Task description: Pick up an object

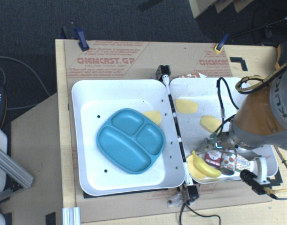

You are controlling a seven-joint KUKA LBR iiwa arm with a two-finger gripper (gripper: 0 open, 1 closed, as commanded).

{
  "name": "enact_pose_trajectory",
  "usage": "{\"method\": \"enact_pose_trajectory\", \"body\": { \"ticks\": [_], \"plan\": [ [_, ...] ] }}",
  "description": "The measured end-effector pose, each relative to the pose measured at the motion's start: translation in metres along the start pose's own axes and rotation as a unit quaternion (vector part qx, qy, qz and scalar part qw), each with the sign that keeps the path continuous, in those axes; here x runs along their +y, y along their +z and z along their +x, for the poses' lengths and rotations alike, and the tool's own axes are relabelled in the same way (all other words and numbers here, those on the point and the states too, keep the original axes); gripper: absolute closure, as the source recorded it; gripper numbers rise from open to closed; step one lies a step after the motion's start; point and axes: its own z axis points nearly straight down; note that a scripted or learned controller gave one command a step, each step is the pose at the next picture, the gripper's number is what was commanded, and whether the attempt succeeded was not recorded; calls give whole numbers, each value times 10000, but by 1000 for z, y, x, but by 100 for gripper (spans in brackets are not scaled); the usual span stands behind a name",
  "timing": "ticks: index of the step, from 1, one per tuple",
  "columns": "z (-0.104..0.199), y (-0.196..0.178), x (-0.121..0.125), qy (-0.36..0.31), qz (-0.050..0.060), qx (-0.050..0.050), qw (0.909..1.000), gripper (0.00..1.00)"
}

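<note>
Writing on the counter [134, 55]: red print on the brown board reads roughly "CHEMCAST GP", once behind the left bin and again, partly cut off, behind the right bin; the smaller lines under it are too fine to read.
Left bin [87, 107]: white and shallow, holding a blue divided plate [130, 140] with three compartments; a pale yellow piece [154, 116] peeks out at the plate's far right edge.
Right bin [199, 86]: white, touching the left bin along a black seam.
Objects in right bin: two pale yellow flat pieces [186, 106] toward the back; a yellow banana [202, 168] at the front left corner; just beside it a red and white printed packet [225, 161], print unreadable.
Hand [217, 143]: low over the packet and banana; how far it is open cannot be told, and nothing is visibly in its grip.
In the way: the grey arm [258, 116] covers the bin's right part.
Clamps: blue [81, 38] and yellow-blue [221, 43] on the board's back edge.
</note>
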Motion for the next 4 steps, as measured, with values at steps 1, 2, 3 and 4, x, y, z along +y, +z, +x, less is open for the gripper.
{"method": "enact_pose_trajectory", "body": {
  "ticks": [1, 2, 3, 4],
  "plan": [
    [-1, 0, 0, 1, -3, -2, 10000, 0],
    [3, 0, 0, 0, -3, -1, 10000, 0],
    [3, -10, 1, 0, -12, -2, 10000, 100],
    [101, -100, 13, -6, -4, 0, 10000, 100]
  ]
}}
